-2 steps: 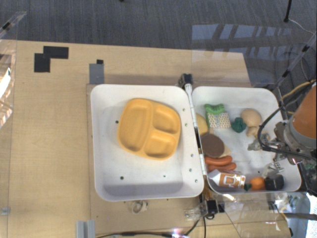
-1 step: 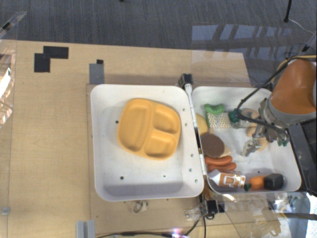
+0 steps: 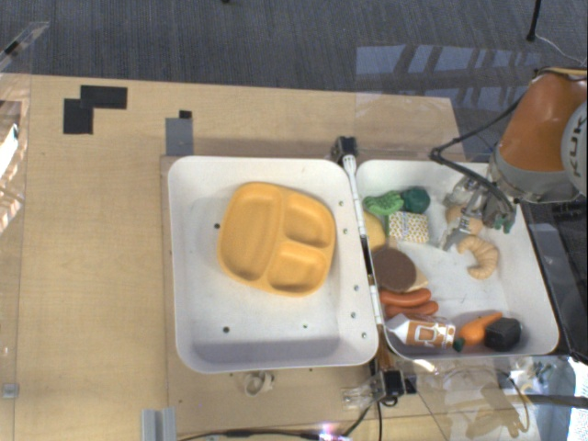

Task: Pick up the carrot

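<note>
A light wooden table [image 3: 92,274] carries two shallow white bins side by side, and beyond its far edge lies dark grey ribbed carpet [image 3: 303,16], crossed by thin black stand legs. Black angular markers [image 3: 92,107] sit on the table's far left part, and a transparent sheet edge runs along the left side. Cables and small clips gather at the near edge below the bins.

The left bin [image 3: 197,338] holds a yellow divided plate [image 3: 276,237], lying flat and slightly turned. The right bin [image 3: 537,310] is crowded. The carrot [image 3: 476,327] lies in its near right corner, orange, touching a black object [image 3: 503,333] on its right, with a small bottle [image 3: 424,334] on its side just to its left. Two red sausages [image 3: 406,299] lie beside a brown round patty [image 3: 395,267]. Further back sit green vegetables [image 3: 395,200] and a pale speckled block [image 3: 409,227]. A croissant [image 3: 482,255] rests toward the right wall.

The arm reaches in from the right, its orange band [image 3: 540,122] above the bin's far right corner. The end effector [image 3: 467,220] hangs over the far right part of the right bin, just above the croissant and well apart from the carrot. Whether it is apart or together I cannot tell.
</note>
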